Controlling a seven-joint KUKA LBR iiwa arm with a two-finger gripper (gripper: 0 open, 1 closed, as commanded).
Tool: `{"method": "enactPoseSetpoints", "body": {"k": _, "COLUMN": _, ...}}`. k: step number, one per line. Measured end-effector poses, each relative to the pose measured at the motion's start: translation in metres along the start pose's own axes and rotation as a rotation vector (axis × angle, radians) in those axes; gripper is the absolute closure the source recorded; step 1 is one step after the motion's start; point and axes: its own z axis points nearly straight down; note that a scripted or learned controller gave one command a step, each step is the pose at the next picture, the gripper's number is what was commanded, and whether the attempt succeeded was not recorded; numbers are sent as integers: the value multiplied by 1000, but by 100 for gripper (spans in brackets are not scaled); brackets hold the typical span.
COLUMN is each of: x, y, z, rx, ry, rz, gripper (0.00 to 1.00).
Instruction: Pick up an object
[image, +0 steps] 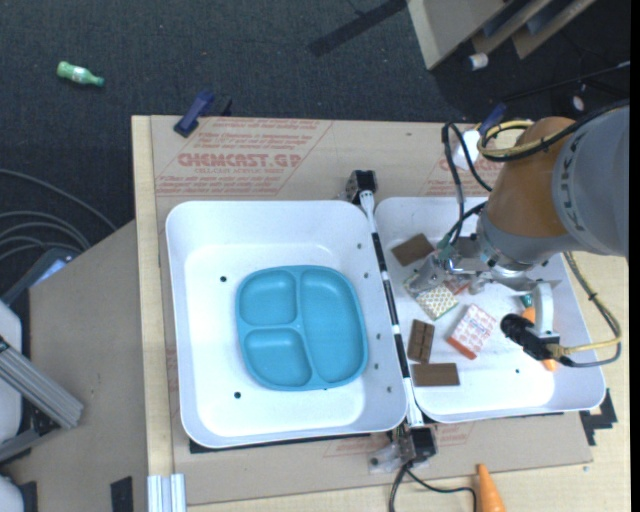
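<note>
Arm: the grey arm (590, 190) reaches in from the right, its orange band (525, 195) above the right bin (500, 408), with the wrist bent down and to the left.
Gripper: the gripper (442, 275) sits low in the upper left part of the right bin, between the upper brown block (411, 249) and the patterned pad (436, 300).
Grip: the wrist hides the tip, so I cannot tell whether it is open or closed; nothing is seen held.
Upper brown block: flat and dark brown, lying tilted near the bin's top left corner, just left of the gripper.
Patterned pad: a small pale square with a fine checked print, lying just below the gripper; whether they touch is unclear.
Packet: a white packet with a red edge (472, 328), tilted, near the bin's middle, to the right of the pad.
Lower brown blocks: one brown block (421, 341) stands lengthwise by the bin's left wall; another (436, 374) lies crosswise just below it, near the front wall.
Left bin: the left bin (190, 300) holds a blue divided plate (300, 327) with three compartments, lying in its middle.
Bench: a cardboard sheet (250, 155) with red print lies under both bins.
</note>
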Motion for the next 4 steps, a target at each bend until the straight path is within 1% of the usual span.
{"method": "enactPoseSetpoints", "body": {"k": 1, "x": 4, "y": -47, "z": 14, "rx": -3, "ry": 0, "rz": 0, "gripper": 0}}
{"method": "enactPoseSetpoints", "body": {"k": 2, "x": -7, "y": -7, "z": 14, "rx": -2, "ry": 0, "rz": 0, "gripper": 0}}
{"method": "enactPoseSetpoints", "body": {"k": 3, "x": -7, "y": -7, "z": 5, "rx": -3, "ry": 0, "rz": 0, "gripper": 100}}
{"method": "enactPoseSetpoints", "body": {"k": 4, "x": 74, "y": -41, "z": -86, "rx": -1, "ry": 1, "rz": -2, "gripper": 100}}
